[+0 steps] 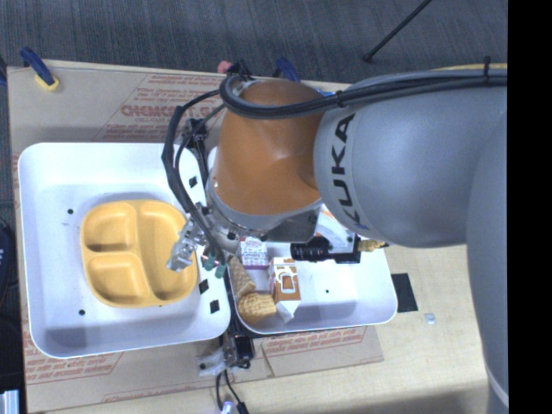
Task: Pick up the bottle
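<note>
1. The step in hand was judged to be the search and approach: nothing was seen clamped in the gripper (183, 253), so the pick was not yet made.
2. The bottle's place could not be told. It was judged to be hidden under the bulk of the arm (345, 171), over the right bin (379, 304).
3. Clutter was noted at the lower centre of the frame: a toy cone (246, 290), a small carton (285, 283) and a white and purple packet (253, 250), close together. A clean descent would be called for, with the bottle's body taken across its width and the neighbours left unnudged.
4. The gripper was seen at centre left, low by the right edge of the yellow divided tray (129, 253) in the left bin (39, 231). Whether the pincer was apart or together could not be told.
5. The arm was reached in from the right of the frame, with its orange band (263, 145) at upper centre and the wrist bent down toward the wall between the bins.
</note>
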You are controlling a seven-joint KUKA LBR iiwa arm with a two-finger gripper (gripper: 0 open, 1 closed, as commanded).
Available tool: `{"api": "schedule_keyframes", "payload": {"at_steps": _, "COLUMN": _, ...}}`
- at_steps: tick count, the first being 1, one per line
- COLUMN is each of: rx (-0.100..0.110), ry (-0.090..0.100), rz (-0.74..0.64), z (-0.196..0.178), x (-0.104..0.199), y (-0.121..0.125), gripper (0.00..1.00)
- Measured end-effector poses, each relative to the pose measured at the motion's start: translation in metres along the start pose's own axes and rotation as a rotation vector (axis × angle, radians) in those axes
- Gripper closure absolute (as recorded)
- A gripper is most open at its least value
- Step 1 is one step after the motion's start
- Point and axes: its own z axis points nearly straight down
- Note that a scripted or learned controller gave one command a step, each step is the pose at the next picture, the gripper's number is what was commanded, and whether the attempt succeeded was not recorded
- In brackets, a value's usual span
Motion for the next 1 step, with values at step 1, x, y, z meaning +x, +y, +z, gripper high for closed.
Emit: {"api": "schedule_keyframes", "payload": {"at_steps": 1, "rx": 0.000, "ry": 0.000, "rz": -0.240, "z": 0.0114, "x": -0.0141, "y": -0.0261, "gripper": 1.00}}
